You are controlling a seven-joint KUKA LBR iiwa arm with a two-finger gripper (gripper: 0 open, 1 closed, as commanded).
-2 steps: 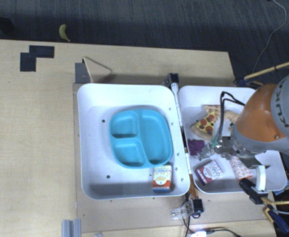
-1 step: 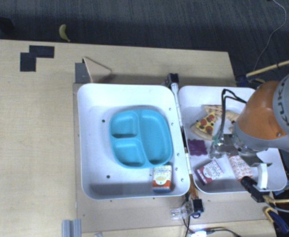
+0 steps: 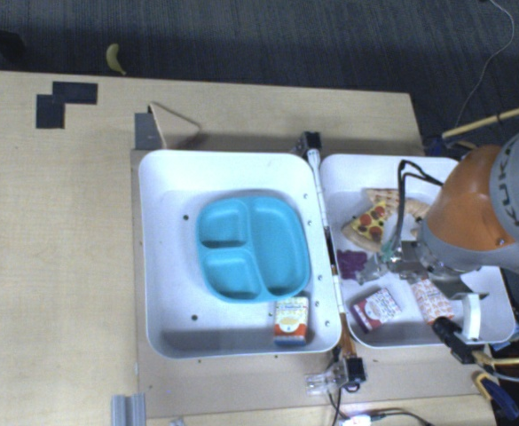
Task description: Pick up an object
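Gripper [image 3: 392,260] hovers, seemingly, beside flat triangular pizza slice [image 3: 372,221].

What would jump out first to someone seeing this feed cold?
Probably the bright blue divided tray lying in the left bin, with a small orange carton just below it near the front wall. Next, the grey and orange arm hanging over the right bin, above a pizza slice toy, a purple piece and a red packet.
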